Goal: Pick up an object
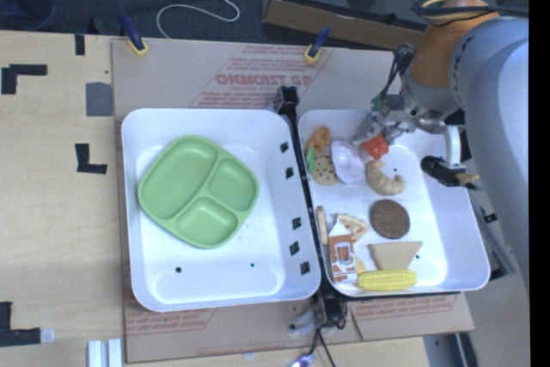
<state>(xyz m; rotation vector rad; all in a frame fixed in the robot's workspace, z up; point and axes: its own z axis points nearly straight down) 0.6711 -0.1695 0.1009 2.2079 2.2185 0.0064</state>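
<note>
The right bin [455, 236] holds several toy foods. Among them are a red piece [375, 149], a tan croissant [384, 179], a whitish lump [346, 161], a speckled cookie [324, 170] and a brown round patty [390, 218]. My gripper [378, 131] is low over the bin's far part, directly above the red piece. Its tip touches or nearly touches that piece and hides the top of it. The grey arm with its orange band [447, 47] comes in from the right.
A green divided plate [198, 190] lies in the left bin [146, 271]. At the right bin's near end are a corn cob [387, 279], a tan wedge [395, 253], an orange packet [342, 254] and a pizza slice [351, 228]. A black divider [296, 176] separates the bins.
</note>
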